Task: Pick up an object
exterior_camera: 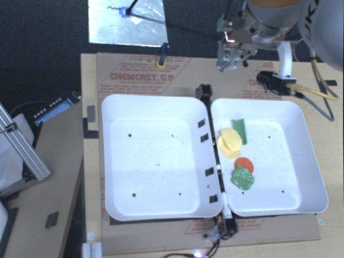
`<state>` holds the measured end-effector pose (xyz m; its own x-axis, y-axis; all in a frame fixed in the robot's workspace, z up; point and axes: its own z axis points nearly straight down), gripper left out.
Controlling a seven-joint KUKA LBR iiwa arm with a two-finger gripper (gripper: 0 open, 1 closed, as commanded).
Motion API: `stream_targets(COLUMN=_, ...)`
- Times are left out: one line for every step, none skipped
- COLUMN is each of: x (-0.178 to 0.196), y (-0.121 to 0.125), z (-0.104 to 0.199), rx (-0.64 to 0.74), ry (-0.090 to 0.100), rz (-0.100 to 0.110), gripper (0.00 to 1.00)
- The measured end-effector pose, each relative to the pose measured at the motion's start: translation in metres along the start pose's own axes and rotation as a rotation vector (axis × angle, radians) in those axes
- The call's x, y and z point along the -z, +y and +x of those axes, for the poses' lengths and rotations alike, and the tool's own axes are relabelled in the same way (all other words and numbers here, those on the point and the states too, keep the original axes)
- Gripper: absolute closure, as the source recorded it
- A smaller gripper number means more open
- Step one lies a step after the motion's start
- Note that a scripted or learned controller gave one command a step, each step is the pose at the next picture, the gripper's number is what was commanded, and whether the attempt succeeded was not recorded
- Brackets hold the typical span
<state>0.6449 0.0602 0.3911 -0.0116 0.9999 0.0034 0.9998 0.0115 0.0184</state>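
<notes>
Several small things lie together near the left wall of the right bin [301, 144]: a yellow rounded piece [230, 142], a dark green strip [239, 130] just behind it, a red-orange round piece [245, 164] and a green leafy piece [243, 179] at the front. My gripper [230, 62] hangs high above the bench behind the right bin's far left corner, well clear of all of them. Nothing shows between its fingers.
The left bin [156, 155] sits beside the right one, joined by a black-clipped seam [214, 149]. Behind the bins lies a cardboard sheet [140, 74] with a yellow-blue clip [162, 61], and a shiny metal plate [126, 12] farther back.
</notes>
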Motion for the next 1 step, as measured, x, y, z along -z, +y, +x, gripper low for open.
stream_targets(x=0.0841, y=-0.0106, z=0.0986, rx=0.001, ry=0.001, rz=0.008, gripper=1.00)
